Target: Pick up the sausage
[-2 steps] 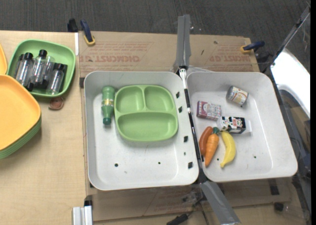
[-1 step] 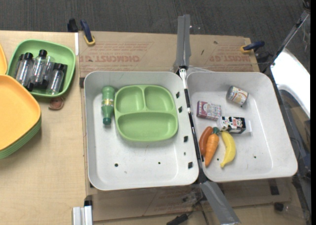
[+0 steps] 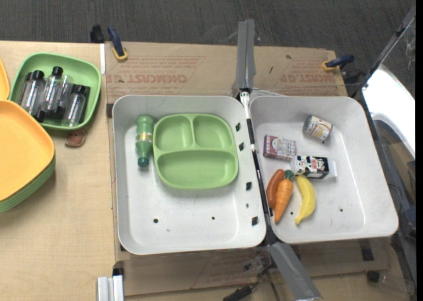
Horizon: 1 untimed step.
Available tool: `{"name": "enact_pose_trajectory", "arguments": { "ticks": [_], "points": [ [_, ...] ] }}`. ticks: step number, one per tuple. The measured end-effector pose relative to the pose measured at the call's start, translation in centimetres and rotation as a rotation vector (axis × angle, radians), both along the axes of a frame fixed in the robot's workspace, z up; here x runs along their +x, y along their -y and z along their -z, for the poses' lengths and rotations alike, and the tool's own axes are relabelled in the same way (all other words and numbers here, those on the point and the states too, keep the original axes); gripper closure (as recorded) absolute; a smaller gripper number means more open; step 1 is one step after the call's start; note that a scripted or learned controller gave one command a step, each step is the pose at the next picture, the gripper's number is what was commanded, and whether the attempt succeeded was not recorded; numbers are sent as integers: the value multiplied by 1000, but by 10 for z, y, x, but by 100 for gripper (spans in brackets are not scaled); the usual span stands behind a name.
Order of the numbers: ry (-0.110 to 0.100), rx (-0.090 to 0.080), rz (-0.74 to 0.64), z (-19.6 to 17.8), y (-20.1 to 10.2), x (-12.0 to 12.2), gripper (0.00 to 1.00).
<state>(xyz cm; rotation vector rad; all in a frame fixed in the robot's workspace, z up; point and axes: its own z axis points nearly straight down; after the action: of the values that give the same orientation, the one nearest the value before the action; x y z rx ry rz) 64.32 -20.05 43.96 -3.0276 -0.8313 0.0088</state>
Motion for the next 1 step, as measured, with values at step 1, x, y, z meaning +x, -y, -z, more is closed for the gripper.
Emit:
{"name": "enact_pose_trajectory", "arguments": {
  "ticks": [1],
  "points": [
    [0,-1,201,0,-25,-81,100]
  ]
}}
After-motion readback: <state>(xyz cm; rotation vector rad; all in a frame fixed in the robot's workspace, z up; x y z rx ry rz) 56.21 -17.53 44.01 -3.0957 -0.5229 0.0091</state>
